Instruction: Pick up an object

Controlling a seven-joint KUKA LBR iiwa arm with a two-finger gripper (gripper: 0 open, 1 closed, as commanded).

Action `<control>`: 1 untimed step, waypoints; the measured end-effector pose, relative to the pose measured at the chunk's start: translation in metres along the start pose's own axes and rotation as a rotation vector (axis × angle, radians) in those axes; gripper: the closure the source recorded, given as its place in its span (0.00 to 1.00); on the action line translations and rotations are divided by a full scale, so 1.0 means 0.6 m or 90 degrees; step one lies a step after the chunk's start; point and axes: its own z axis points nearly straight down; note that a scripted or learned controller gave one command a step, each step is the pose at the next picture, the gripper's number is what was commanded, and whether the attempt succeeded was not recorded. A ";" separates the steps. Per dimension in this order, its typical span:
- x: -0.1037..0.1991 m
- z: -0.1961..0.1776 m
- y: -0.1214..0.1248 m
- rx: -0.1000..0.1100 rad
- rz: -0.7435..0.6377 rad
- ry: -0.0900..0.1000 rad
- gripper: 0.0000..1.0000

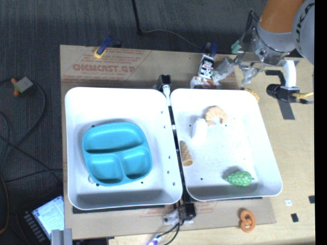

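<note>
My gripper (236, 73) hangs above the bench just behind the right bin's (265, 137) far edge, at the top right. Its fingers (224, 69) are spread open with nothing between them. In the right bin lie a tan curled pastry-like piece (216, 115), a small white object (199, 129) beside it, a brown cone-like piece (186, 153) against the left wall, and a green bumpy object (239, 178) near the front. All of these sit well below and in front of the gripper.
The left bin (76, 106) holds a blue divided tray (117, 152). A small printed packet (204, 74) stands on the bench just left of the gripper. An orange ring (247, 219) lies in front of the right bin. A black clip (165, 81) sits between the bins.
</note>
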 end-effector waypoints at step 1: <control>0.049 0.161 -0.056 0.002 0.000 0.000 0.00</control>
